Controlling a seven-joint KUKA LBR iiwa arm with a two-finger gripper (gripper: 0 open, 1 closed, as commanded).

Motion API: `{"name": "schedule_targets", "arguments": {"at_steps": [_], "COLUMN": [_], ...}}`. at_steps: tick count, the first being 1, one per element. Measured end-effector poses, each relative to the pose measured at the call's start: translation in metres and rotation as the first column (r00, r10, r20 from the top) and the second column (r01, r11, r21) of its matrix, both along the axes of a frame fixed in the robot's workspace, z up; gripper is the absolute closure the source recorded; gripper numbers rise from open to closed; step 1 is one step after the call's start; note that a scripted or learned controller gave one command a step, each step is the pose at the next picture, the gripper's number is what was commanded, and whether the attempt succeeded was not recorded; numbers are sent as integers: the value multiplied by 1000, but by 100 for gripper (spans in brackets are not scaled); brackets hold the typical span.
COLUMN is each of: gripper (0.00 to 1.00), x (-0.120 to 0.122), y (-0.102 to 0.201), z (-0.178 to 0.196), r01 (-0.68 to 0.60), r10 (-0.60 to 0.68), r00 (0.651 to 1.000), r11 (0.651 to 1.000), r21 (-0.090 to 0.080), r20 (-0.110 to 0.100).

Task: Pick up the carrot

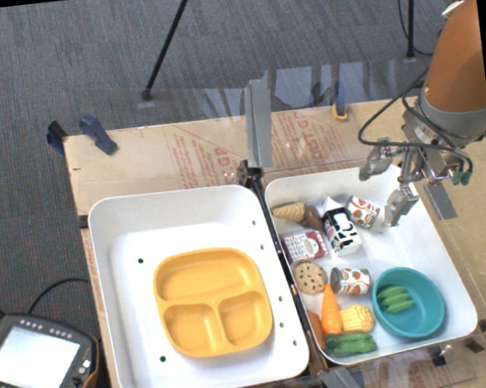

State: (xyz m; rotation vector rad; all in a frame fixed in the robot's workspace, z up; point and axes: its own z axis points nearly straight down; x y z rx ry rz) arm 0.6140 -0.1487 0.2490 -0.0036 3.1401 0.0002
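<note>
We see the surface [134, 162], a brown board, carrying two shallow white bins side by side. The left bin [117, 239] holds a yellow divided tray [212, 300] lying flat near its middle, three compartments facing up.

The right bin [433, 236] is crowded along its left half. The carrot [329, 310] lies near the bin's front left, orange, pointed tip toward the far side, thick end toward the front. We note a round cookie [308, 276] just beyond its tip, a small printed can [351, 281] on its side just to its right, a corn cob [357, 317] touching or nearly touching its lower right, and a green vegetable piece [350, 343] just in front of it. A teal bowl [408, 303] sits to the right of that cluster with something green [395, 299] inside.

Farther back in the same bin we record a pink carton [303, 245], a black and white carton [341, 230], a second small can [364, 212] and a tan croissant-like piece [288, 213].

The arm comes in from the right, orange band high at the edge. Its jaws [397, 189] hang over the far right part of the right bin, spread apart with nothing between them; one finger [397, 206] points down close to the second small can. The jaws stand well apart from the carrot, which rests untouched in the bin
</note>
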Motion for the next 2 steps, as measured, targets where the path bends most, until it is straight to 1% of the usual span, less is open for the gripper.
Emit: {"name": "schedule_targets", "arguments": {"at_steps": [1,2], "gripper": [0,0], "x": [-65,-131], "y": [57,70], "z": [-121,-162], "r01": [81,126], "r10": [-81,-126], "r00": [997,992], "r11": [997,992], "r21": [4,1], "r20": [-15,-1]}}
